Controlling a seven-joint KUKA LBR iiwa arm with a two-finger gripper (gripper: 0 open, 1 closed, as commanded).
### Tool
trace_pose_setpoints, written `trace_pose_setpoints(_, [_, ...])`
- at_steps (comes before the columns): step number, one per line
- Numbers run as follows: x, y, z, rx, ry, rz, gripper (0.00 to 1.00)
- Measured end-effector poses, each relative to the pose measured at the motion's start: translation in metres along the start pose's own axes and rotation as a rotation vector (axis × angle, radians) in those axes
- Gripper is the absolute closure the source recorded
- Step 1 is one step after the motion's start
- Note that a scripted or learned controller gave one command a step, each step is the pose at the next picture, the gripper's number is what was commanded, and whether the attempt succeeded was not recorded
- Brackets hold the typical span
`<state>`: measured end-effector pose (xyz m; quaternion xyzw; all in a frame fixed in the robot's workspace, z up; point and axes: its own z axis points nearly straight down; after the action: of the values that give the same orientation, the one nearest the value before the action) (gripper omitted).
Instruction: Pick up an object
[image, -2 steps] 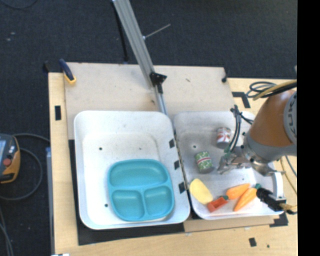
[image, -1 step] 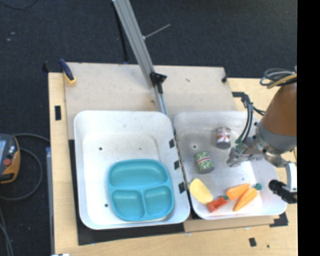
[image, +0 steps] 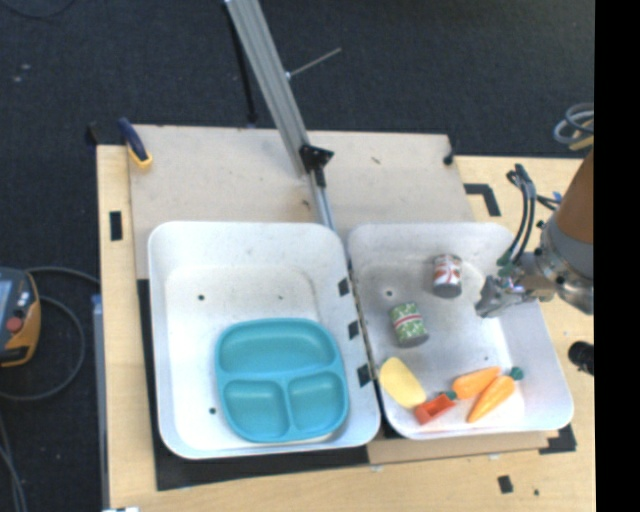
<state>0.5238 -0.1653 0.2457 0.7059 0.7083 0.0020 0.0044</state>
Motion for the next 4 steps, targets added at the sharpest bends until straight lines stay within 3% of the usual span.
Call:
trace_pose_setpoints(1, [-0.001, 0.001, -0.009, 0.006, 0.002, 0.000, 1.00])
trace_pose_setpoints(4, [0.149, 0.045, -0.012, 0.007, 0.005, -0.005, 1.00])
